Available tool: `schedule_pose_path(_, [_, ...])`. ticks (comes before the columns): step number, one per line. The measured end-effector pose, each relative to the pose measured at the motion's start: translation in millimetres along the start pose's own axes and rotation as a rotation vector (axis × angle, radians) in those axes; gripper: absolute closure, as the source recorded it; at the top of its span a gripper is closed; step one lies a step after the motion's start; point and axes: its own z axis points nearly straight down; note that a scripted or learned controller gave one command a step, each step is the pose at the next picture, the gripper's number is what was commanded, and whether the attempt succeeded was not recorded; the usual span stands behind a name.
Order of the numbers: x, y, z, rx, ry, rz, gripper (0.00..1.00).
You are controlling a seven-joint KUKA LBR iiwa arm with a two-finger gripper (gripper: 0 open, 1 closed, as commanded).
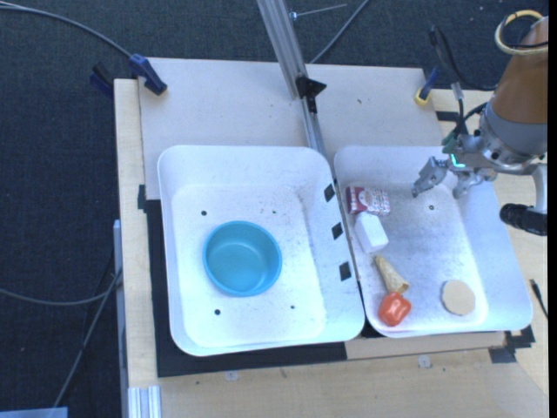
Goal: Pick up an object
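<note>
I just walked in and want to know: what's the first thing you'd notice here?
Probably the bright blue bowl, alone in the left bin. Next, the red pepper at the right bin's near edge, beside a round tan cookie. The gripper hovers open over that bin's far end.

bins: 2 [174, 177] [487, 225]
bowl: 1, blue [242, 258]
packet: 1 [367, 200]
white block: 1 [372, 232]
cone: 1 [392, 274]
red pepper: 1 [394, 308]
tan disc: 1 [458, 298]
blue clamps: 2 [148, 72] [428, 81]
</note>
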Motion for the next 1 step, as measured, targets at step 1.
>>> schedule_pose_path(1, [-0.1,1.0,-2.4,-0.005,-0.001,0.000,0.00])
